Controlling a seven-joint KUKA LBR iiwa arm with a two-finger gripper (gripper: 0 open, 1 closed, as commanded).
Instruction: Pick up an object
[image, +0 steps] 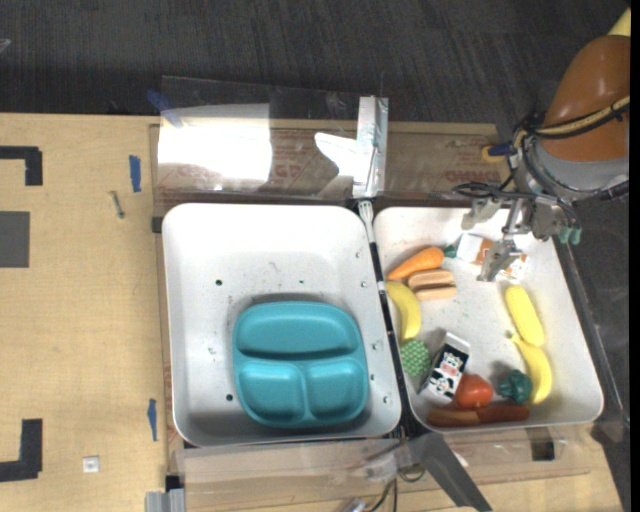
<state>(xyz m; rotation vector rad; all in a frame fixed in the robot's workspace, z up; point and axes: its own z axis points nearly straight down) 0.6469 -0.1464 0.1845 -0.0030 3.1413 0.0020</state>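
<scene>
Over the far right corner of the right bin (585, 390) hangs the gripper (505, 248), at the end of the grey arm (585, 150) with its orange band, which comes in from the right. Its two fingers point down and stand a little apart, with a small white and orange thing (500, 262) right under them. I think that may be the thing it is going for, but I cannot tell if the fingers touch it, so I would not say it has hold of anything. The right bin holds all the toys, which makes sense, since the arm needs things to pick from. An orange carrot (416, 262) and a hot dog bun (433, 285) lie near the far left corner. A banana (405, 308) lies along the left wall, with a green bumpy thing (414, 354) just below it. A black and white card box (448, 368) leans beside that. Near the front edge are a red tomato (474, 391) and a dark green thing (515, 385). Two more bananas (530, 340) lie end to end along the right side. The left bin (200, 250) holds a blue tray (298, 362) with three parts, near its front edge, maybe there to take things.
</scene>
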